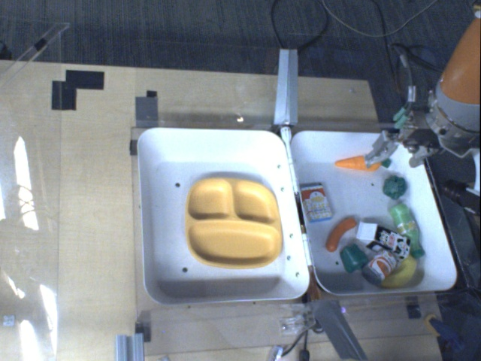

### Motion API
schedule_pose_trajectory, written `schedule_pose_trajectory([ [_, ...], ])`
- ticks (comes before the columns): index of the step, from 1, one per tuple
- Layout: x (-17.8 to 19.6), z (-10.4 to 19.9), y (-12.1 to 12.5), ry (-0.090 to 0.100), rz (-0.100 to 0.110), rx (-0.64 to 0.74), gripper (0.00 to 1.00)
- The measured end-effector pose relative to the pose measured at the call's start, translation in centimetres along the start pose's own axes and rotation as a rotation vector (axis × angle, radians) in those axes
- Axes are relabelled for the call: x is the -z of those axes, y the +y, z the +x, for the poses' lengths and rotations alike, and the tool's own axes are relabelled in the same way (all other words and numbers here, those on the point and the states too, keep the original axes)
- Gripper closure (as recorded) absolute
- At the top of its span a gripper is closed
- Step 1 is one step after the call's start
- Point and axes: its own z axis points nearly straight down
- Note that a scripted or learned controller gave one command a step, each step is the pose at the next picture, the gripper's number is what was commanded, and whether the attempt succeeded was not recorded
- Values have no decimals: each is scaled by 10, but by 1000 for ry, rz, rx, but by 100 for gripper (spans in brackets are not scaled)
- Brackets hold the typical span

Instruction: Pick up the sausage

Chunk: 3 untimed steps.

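Camera view: sausage (340, 233) mid right bin (316, 277), open floor above.

Dark blue carpet (150, 13) along the top, with black cable (301, 21) looped over it. Pale wood bench (75, 201) below, black marks (75, 85) near its top-left corner, glare streaks at its left edge, metal rail (286, 89) upright at mid-top

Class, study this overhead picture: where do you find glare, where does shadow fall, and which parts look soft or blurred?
Camera view: glare streaks the clear panel at left; soft shadow lies inside the left bin along its near wall and beneath the yellow tray; the gripper and the small items around the sausage look slightly soft.
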Motion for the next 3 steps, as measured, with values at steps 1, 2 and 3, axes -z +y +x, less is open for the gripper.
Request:
schedule_pose_trajectory([
  [1, -164, 21, -5, 0, 2, -78, 0],
  [2, -183, 20, -58, -2, -34, -51, 0],
  [3, -74, 54, -76, 0, -2, -30, 0],
])
